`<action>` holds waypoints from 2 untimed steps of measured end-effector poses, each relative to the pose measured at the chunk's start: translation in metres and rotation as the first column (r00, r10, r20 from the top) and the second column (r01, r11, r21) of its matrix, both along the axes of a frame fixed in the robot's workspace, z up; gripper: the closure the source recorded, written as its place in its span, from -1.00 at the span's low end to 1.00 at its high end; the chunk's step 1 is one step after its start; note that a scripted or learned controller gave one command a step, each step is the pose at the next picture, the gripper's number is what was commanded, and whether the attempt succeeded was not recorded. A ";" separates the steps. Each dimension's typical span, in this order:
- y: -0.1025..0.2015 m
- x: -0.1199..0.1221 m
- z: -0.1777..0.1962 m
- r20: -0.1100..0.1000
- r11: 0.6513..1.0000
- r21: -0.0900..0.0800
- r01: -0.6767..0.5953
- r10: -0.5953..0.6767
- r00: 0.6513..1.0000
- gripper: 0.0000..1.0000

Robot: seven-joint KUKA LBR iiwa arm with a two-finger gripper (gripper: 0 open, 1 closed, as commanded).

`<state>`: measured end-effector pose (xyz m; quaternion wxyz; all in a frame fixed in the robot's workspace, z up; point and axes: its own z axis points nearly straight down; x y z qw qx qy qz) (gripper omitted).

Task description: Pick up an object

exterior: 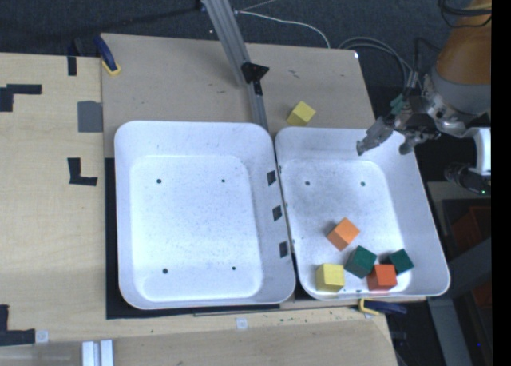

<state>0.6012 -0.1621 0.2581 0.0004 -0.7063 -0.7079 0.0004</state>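
Right bin [415,196] holds a tilted orange block [343,233] (corner up-view); spread, unladen gripper [385,142] above.

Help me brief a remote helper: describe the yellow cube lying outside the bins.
Find the two white bins; the right bin holds the coloured blocks. Just beyond its far rim, on the brown board, lies the yellow cube, the one block outside it.

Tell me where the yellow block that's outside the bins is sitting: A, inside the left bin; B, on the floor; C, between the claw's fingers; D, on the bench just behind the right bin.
D: the yellow block lies on the brown bench just beyond the far rim of the right bin, apart from the claw.
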 end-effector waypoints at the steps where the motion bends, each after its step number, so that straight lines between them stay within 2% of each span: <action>1: 0.005 -0.052 -0.170 -0.005 1.000 0.001 0.002 -0.002 1.000 -1.00; 2: 0.048 -0.087 -0.167 -0.005 1.000 0.003 0.000 0.000 1.000 -1.00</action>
